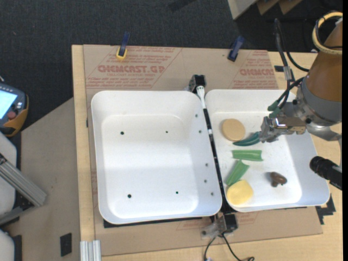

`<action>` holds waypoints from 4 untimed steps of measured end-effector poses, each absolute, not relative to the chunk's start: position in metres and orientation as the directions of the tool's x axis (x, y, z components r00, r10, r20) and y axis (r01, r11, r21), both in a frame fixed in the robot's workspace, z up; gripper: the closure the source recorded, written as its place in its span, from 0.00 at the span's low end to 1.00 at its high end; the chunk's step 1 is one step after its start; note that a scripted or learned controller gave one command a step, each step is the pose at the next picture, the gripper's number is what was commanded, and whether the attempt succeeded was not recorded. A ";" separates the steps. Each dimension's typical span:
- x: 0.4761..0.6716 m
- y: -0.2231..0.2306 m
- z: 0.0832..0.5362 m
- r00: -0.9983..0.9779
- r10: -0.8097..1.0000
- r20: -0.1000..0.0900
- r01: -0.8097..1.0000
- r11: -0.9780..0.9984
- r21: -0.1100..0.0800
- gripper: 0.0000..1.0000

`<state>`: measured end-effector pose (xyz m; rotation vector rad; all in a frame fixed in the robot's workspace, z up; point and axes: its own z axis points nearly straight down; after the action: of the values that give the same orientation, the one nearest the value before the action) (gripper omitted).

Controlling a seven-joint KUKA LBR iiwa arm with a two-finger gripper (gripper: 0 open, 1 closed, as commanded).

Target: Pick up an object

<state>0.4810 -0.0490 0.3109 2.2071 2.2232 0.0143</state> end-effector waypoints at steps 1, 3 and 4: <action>0.478 -0.198 0.297 0.015 1.000 -0.008 1.000 -0.015 0.003 1.00; 0.481 -0.172 0.228 0.004 1.000 0.003 1.000 -0.004 -0.009 1.00; 0.598 -0.193 0.205 -0.005 1.000 -0.005 1.000 0.005 0.009 1.00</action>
<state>0.5985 -0.1930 0.2051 2.2093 2.2196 0.0045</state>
